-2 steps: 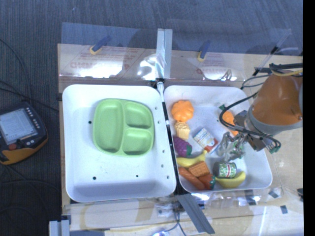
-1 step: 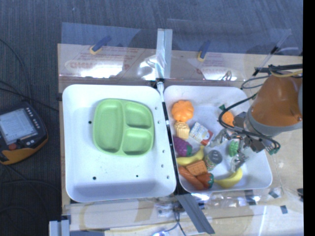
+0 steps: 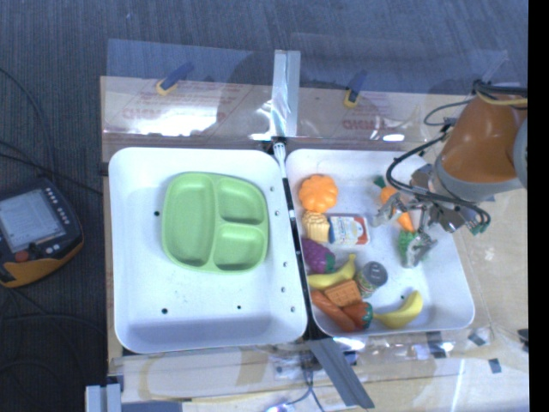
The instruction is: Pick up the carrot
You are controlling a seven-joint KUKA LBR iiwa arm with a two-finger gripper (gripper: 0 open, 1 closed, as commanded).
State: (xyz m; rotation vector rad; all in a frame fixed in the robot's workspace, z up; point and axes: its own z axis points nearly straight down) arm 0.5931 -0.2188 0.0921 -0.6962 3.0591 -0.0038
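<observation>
Camera view, looking down at a slant.

- Two white bins side by side on bench. Left bin (image 3: 137,316): holds a green divided plate (image 3: 214,221), set toward the far half.
- Right bin (image 3: 459,290): crowded. Orange pumpkin (image 3: 317,192) at far left corner, pale yellow piece (image 3: 316,227) just below it, white packet (image 3: 348,229) touching that piece on its right. Purple piece (image 3: 316,254) against the left wall. Banana (image 3: 331,275) below it, brown cracker (image 3: 342,293) next, then an orange-red piece with green end (image 3: 343,315) at near edge. Dark round can (image 3: 373,274) mid-bin. Second banana (image 3: 401,310) toward near right.
- Carrot (image 3: 391,196): best read as the orange shape lying diagonally in far right part of right bin, partly covered by gripper hardware, green tuft (image 3: 410,247) at its near end. Well apart from the pile on the left.
- Arm in from right, orange band (image 3: 482,140) over bin's far right corner, black cable looping beside it.
- Gripper (image 3: 422,227) low over the carrot's near half. Open or closed: cannot tell from this angle. Contact with carrot: cannot tell either.
</observation>
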